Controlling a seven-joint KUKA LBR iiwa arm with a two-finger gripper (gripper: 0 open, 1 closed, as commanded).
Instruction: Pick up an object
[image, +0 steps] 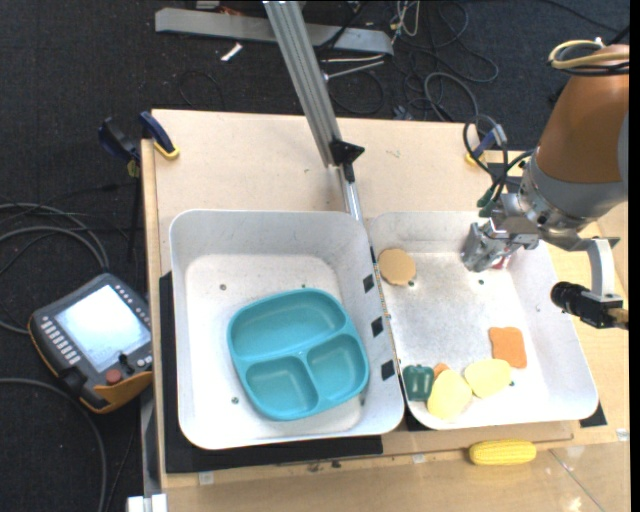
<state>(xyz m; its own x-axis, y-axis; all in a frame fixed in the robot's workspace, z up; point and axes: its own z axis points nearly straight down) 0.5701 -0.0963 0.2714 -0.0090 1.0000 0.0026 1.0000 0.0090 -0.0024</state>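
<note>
Seen from above, the bench (260, 160) carries two white bins side by side. The left bin (200, 260) holds a teal tray (297, 352) with three compartments, lying flat and turned a little askew.

The right bin (455, 320) holds the loose things. A round tan cookie (397, 266), flat and biscuit-coloured, lies near the bin's far left corner, close to the wall shared with the other bin. Along the near edge sits a cluster: a dark green pepper (417, 379) at the left, then a pale yellow lump (449, 394) and a second pale yellow piece (488, 378) just beside it, the two yellow pieces touching or nearly so. A small orange bit (440, 369) peeks out between the pepper and the first yellow piece. An orange slab (509, 346), roughly rectangular, lies just beyond the second yellow piece, towards the right wall.

A yellow corn cob (503, 453) lies on the bench outside the bins, in front of the right bin's near rim.

The arm comes in from the right, and its end effector (487, 250) hangs over the far right part of the right bin, well apart from the cookie and from the cluster. Nothing shows between its tips, and whether it is open or closed cannot be told from here.
</note>
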